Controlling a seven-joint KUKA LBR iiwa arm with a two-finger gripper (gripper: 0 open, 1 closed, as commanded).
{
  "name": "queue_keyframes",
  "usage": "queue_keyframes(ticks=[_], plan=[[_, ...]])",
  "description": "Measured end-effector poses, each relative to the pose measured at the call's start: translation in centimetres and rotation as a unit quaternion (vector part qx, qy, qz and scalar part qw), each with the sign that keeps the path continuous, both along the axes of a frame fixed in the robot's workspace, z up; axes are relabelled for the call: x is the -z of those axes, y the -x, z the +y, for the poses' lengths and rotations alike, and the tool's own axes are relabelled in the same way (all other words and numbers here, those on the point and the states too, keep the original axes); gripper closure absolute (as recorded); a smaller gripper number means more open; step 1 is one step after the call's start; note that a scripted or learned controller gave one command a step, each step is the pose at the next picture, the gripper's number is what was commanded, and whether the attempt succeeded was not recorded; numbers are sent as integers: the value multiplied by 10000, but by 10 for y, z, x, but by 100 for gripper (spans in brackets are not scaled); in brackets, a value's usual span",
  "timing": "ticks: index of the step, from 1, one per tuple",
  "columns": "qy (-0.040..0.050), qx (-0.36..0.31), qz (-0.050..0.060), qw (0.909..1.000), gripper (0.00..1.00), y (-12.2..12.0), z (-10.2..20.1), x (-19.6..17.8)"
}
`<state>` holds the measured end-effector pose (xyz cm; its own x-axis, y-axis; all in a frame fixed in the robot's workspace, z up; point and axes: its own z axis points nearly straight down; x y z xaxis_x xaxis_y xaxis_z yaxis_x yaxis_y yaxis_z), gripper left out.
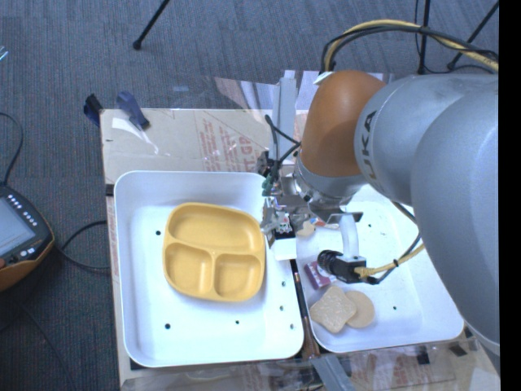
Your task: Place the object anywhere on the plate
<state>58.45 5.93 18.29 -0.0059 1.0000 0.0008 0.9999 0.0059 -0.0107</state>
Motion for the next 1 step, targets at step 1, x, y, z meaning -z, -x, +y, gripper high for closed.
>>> queue_keyframes(ticks=[1], plan=[[3, 16, -19, 10000, 0, -1, -2, -2]])
